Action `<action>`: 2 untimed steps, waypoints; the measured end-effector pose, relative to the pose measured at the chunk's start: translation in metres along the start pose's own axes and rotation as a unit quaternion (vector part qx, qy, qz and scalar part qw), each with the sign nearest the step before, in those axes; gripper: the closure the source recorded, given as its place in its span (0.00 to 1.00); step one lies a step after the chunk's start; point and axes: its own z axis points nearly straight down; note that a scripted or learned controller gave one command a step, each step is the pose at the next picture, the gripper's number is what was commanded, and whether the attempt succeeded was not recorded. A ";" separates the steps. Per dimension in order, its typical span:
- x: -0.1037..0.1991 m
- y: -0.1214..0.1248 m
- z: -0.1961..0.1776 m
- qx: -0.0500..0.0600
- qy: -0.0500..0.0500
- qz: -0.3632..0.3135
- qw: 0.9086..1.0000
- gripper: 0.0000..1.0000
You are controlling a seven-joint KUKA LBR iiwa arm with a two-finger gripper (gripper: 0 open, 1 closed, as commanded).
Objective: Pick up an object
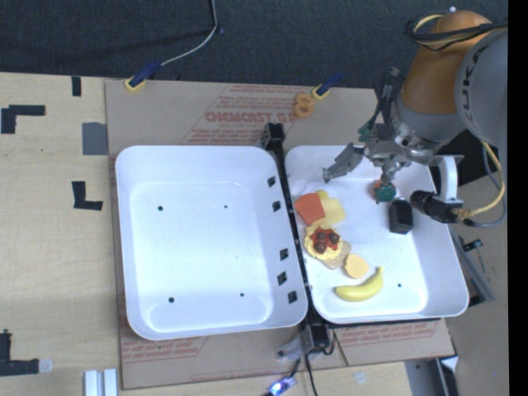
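- arm entered from the upper right of the frame; gripper (373, 162) hung over the upper part of the right bin (429, 304).
- jaws looked spread wide, one finger (340, 168) angled left; nothing sat between them.
- small green object (384, 192) lay just below the gripper, on the bin floor.
- orange block (308, 208), tart (325, 244) and banana (360, 288) lay lower left in that bin, untouched.
- judgement: pick not yet made; descent, closing and lift all remained.
- left bin (140, 246) played no part.

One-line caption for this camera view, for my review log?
KUKA arm's gripper hovers over the right bin, above a banana, orange block and other toy food; left bin beside it.
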 end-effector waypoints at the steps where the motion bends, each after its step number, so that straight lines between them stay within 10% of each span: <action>1: -0.057 0.049 0.096 0.003 0.000 0.002 1.000 0.00; 2: -0.038 0.052 0.139 0.000 -0.001 0.000 1.000 0.00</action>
